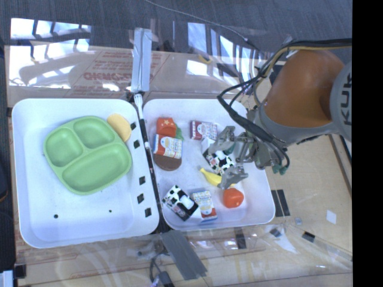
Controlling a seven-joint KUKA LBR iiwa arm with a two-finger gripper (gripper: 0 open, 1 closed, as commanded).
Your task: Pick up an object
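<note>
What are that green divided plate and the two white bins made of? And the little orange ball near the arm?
The green divided plate looks like moulded plastic, matte, with soft rounded ridges. The white bins seem to be smooth plastic with a faint sheen and rounded corners. The orange ball looks like glossy plastic or rubber, given its small highlight; that is a guess.

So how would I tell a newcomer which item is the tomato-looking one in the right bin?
Start at the right bin, the one the arm reaches into, and go to its near right corner. There lies a small round red-orange tomato, just below the pincer and right of a small carton. It is the only plain round ball there; the neighbours are boxes, a yellow banana and cow-patterned toys.
</note>
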